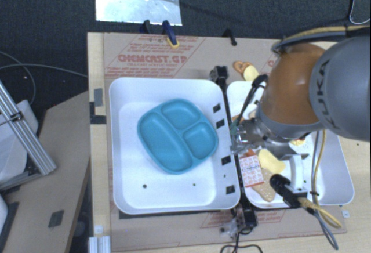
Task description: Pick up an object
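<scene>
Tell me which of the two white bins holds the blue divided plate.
The left bin, away from the arm, holds the blue divided plate. The right bin holds small mixed items instead.

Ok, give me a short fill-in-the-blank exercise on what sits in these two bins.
1. The blue tray lies in the ____ bin as the camera sees it.
2. That tray is split into ____ compartments.
3. The arm hangs over the ____ bin.
4. The band above the arm's wrist is ____.

Missing words: left; three; right; orange
</scene>
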`<state>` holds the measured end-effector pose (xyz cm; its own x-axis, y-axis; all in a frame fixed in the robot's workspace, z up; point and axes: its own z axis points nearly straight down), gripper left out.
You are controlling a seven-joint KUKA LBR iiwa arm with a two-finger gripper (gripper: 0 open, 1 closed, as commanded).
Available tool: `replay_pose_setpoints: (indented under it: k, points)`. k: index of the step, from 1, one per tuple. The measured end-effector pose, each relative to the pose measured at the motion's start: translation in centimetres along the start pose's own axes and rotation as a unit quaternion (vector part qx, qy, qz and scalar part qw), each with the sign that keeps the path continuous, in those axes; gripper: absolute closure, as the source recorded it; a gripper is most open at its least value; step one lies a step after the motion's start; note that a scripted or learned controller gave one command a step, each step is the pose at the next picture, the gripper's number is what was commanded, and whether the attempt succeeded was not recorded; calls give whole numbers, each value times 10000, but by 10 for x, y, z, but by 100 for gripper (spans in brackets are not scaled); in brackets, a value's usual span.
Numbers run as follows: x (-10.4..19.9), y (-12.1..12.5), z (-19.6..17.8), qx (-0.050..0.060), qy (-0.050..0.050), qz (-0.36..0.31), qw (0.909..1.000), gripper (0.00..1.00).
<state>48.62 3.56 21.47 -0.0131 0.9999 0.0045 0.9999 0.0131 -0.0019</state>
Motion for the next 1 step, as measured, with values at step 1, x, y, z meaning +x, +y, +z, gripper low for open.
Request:
replay_pose_setpoints:
  k: [1]
  points:
    - [77, 14, 33, -3, -6, 8, 10000, 100]
